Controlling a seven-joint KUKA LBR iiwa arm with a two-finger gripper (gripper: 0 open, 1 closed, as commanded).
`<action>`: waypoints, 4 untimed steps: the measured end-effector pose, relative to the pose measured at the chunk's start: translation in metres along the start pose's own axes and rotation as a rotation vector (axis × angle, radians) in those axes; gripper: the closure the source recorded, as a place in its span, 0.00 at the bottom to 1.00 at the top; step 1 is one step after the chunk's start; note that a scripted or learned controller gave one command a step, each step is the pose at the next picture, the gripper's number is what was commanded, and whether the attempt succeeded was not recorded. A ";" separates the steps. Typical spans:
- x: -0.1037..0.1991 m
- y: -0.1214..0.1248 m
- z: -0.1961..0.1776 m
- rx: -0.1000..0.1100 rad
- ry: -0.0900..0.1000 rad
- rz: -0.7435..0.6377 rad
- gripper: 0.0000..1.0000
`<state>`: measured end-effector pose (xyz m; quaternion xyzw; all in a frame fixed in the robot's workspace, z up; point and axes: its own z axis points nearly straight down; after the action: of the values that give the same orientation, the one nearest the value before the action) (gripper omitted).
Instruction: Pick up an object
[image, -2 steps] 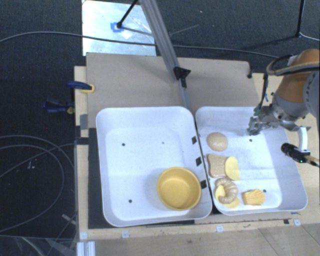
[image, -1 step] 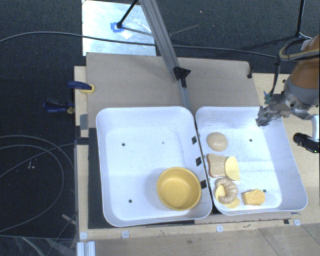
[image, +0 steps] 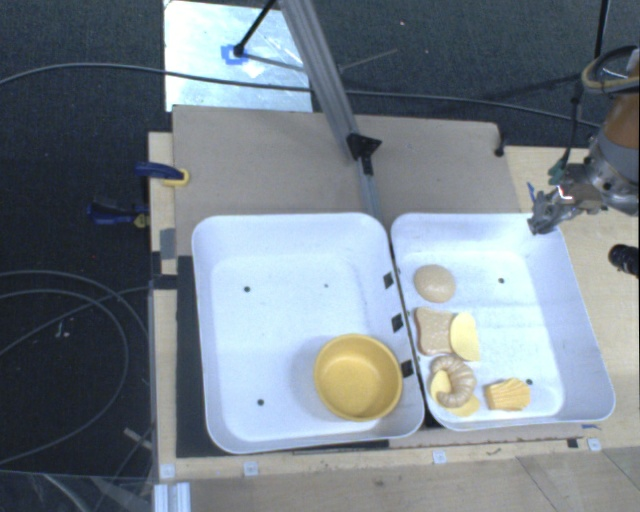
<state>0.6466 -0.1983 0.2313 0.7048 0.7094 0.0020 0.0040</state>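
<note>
My gripper (image: 546, 212) hangs over the far right corner of the right bin (image: 560, 300), with nothing seen between its fingers. Below and left of it in that bin lie several food-shaped pieces: a round tan bun (image: 434, 283), a brown bread slice (image: 434, 330), a yellow chip (image: 465, 337), a curled croissant (image: 454, 382) and a ridged yellow piece (image: 508, 395). A yellow bowl (image: 357, 376) stands upright in the left bin (image: 260, 290), near its front right corner.
A grey slanted pole (image: 330, 80) crosses the bench's back and ends at the seam between the bins. Blue and yellow clamps (image: 160, 173) grip the bench's left edge. Cables lie on the dark floor at the left.
</note>
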 end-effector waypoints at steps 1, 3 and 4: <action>0.000 0.002 -0.045 0.001 0.001 -0.001 1.00; 0.088 -0.056 -0.027 0.009 0.004 -0.001 1.00; 0.134 -0.074 -0.032 0.008 0.005 -0.003 1.00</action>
<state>0.5715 -0.0651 0.2628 0.7036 0.7106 0.0008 -0.0006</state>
